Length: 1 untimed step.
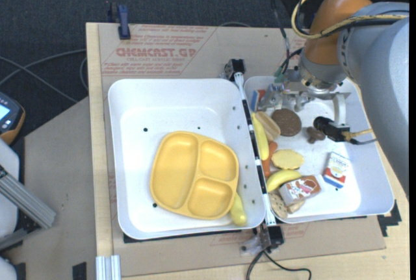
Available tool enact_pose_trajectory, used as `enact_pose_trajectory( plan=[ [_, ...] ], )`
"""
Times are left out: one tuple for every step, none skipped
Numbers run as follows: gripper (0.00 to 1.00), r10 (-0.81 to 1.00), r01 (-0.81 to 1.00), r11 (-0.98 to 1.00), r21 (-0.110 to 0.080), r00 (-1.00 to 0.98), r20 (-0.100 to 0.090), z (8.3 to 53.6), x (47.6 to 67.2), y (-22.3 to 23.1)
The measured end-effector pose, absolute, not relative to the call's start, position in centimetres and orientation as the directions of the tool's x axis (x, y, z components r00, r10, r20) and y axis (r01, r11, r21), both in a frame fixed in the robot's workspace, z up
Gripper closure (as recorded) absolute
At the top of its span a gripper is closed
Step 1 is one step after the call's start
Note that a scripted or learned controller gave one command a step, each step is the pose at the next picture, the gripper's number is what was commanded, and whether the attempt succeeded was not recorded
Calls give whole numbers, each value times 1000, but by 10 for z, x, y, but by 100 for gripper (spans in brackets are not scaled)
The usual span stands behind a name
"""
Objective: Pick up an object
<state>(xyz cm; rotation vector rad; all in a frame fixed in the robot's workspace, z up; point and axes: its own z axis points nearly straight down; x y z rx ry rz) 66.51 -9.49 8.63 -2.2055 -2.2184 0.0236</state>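
Nearest in the right bin [364,207], a round cracker [278,206] is tucked into the near-left corner. It touches a brown-and-red packet [301,188], and a small banana [281,178] curls just beyond. All of it looks like plastic play food: light, hard, smooth, probably slippery under a pinch.

In the left bin [127,116], a yellow divided plate [194,173] lies flat with a little lemon-shaped piece [238,212] against its near-right rim. The plate is wide and shallow, a poor bet for a two-sided grip.

Moving up the right bin, a white carton [336,169] sits alone toward the right wall. It's boxy and flat-sided, and likely the easiest squeeze here, taken across its narrow sides. Left of it, a pale yellow lump [287,158], an orange carrot [267,167] and a long yellow piece [260,132] crowd the left wall. A small dark brown piece [316,135] lies a bit farther.

Then comes the brown disc [286,122], and just beyond it the tool [294,101] hangs at the far end of this bin. Clenched or released? I cannot tell from this angle, and nothing shows as held.

The disc is the closest candidate. It looks stiff, light and low-lying. I'd come straight down and take it across its width at the rim, because a flat thing like that may skid off.
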Motion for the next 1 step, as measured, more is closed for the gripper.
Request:
enact_pose_trajectory(
  plan=[
    [0,1000,1000,-5,-5,5,1,85,607,-119]
  ],
)
